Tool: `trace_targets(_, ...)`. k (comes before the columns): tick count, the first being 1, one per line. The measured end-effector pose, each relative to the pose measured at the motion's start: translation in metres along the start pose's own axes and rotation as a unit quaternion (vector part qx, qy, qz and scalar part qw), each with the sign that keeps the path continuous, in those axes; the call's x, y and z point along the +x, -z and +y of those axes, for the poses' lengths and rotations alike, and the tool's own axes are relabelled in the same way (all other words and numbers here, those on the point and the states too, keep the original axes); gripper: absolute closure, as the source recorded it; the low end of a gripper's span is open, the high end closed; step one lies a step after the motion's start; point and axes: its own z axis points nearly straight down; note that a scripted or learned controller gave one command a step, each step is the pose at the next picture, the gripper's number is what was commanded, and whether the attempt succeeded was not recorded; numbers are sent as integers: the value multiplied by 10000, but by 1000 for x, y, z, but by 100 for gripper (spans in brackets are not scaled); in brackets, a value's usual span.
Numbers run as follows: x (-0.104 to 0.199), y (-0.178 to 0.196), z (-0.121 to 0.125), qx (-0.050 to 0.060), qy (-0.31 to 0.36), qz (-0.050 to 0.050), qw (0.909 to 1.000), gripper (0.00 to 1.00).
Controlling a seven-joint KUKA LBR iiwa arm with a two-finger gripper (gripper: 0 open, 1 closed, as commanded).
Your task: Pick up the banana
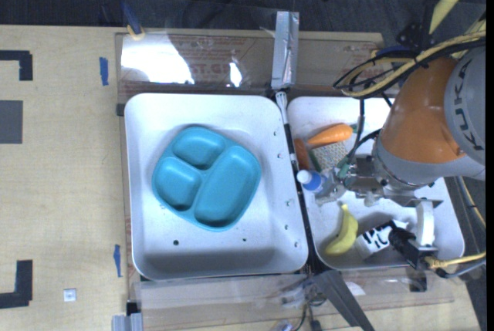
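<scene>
The banana (343,233) lay at the near edge of the right bin (448,244), beside a black-and-white object (378,237). The tool (351,187) hovered just above; its grip state could not be determined. Crowding risked a mis-grasp.

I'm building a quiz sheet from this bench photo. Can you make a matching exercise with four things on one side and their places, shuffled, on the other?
Things:
1. blue divided plate
2. banana
3. carrot
4. arm

Places:
A. near front edge of the right bin
B. reaching in above the right bin
C. middle of the left bin
D. towards the back of the right bin

Pairs: 1-C, 2-A, 3-D, 4-B
</scene>
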Motion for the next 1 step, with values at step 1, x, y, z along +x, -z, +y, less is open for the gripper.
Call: trace_targets(1,-59,-81,3,2,-359,-1,9994,0)
